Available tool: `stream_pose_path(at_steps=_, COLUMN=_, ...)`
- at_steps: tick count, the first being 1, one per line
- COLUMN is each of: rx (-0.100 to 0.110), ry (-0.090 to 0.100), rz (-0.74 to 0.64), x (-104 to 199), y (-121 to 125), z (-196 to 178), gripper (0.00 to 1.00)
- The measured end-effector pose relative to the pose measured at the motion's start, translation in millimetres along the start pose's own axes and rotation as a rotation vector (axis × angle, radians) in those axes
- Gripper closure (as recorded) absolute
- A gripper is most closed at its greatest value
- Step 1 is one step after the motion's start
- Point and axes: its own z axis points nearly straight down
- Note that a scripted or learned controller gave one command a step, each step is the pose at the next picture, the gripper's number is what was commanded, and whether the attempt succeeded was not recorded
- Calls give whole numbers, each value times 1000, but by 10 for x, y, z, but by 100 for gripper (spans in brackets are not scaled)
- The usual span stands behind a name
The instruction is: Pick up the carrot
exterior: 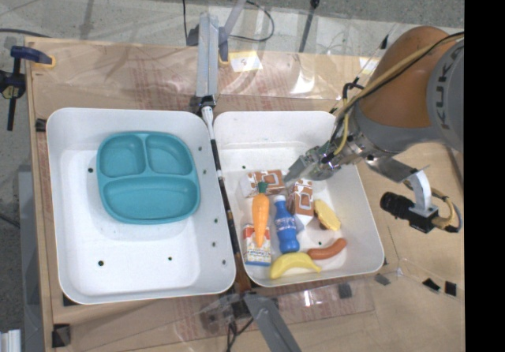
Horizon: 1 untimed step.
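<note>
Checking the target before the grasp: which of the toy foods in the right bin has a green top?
The carrot: orange with green leaves, lying left of the blue bottle.

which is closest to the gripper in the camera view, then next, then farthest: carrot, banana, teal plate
From the gripper:
1. carrot, right bin, just below-left of it
2. banana, right bin's near edge
3. teal plate, left bin

Glossy white plastic bins, matt teal plastic plate, smooth plastic carrot
</note>
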Motion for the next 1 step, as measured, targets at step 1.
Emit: stream_pose_path(at_steps=1, rx=0, ry=1, rz=106, x=280, y=-68, z=1555, gripper=0)
